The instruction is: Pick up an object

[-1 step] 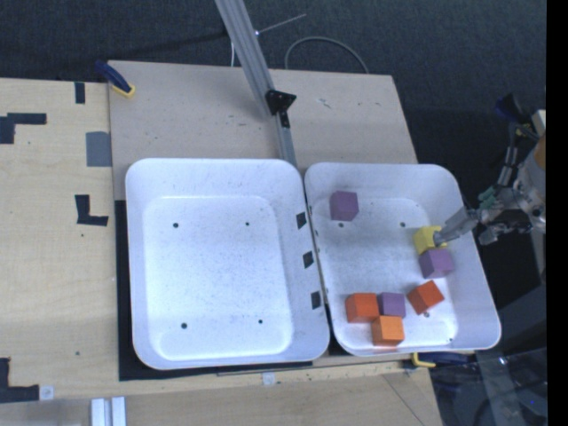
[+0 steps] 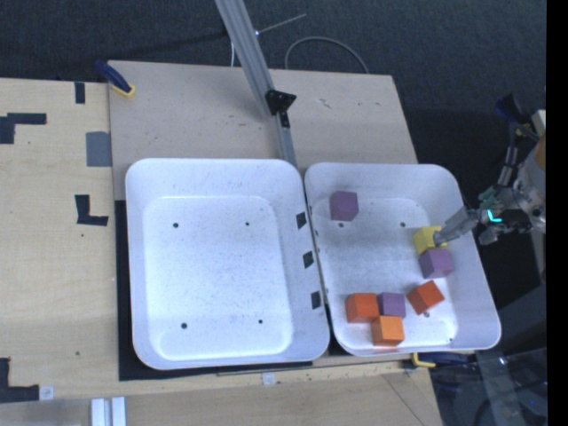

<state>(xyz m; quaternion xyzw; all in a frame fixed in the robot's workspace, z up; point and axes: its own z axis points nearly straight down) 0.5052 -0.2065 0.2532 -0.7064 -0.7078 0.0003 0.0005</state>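
Two white bins sit side by side on the counter. The left bin has only small dark dots on its floor. The right bin holds seven blocks. A purple block lies alone near the back left. A yellow block lies near the right wall, and a second purple block touches it on the near side. Along the front, an orange block and a third purple block sit side by side, touching, with another orange block just in front of them. A tilted orange block lies slightly apart to their right.

The arm comes in over the right wall, and the jaws reach down to the yellow block, their tip right beside it. Whether they are released or clenched, I cannot tell
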